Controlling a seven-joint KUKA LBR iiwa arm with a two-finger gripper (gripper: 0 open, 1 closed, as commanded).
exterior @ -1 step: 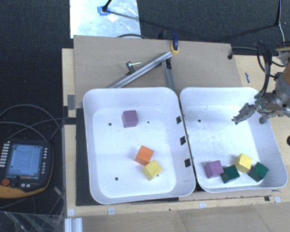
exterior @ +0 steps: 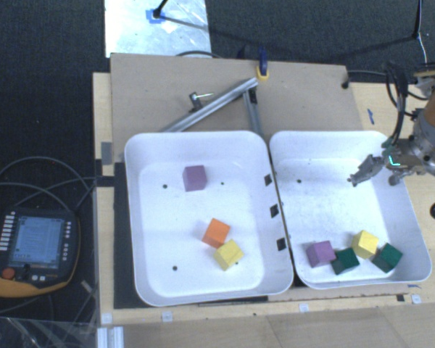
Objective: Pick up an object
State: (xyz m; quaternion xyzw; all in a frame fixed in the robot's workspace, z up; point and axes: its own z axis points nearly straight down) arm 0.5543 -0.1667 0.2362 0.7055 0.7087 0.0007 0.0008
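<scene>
The right bin (exterior: 413, 227) holds a purple cube (exterior: 320, 252), a dark green block (exterior: 344, 261), a yellow cube (exterior: 365, 243) and a green block (exterior: 388, 256), clustered at its front. In the left bin (exterior: 141, 216) lie a purple cube (exterior: 194, 177), an orange cube (exterior: 216, 232) and a yellow cube (exterior: 229, 254). My gripper (exterior: 377, 175) hangs over the back right part of the right bin, well behind the cluster. It is open, with nothing between its fingers.
A metal rod (exterior: 210, 106) lies on the brown board (exterior: 304, 93) behind the bins. A teach pendant (exterior: 32, 251) rests on the floor to the left. Cables run along the right side near the arm (exterior: 431, 133).
</scene>
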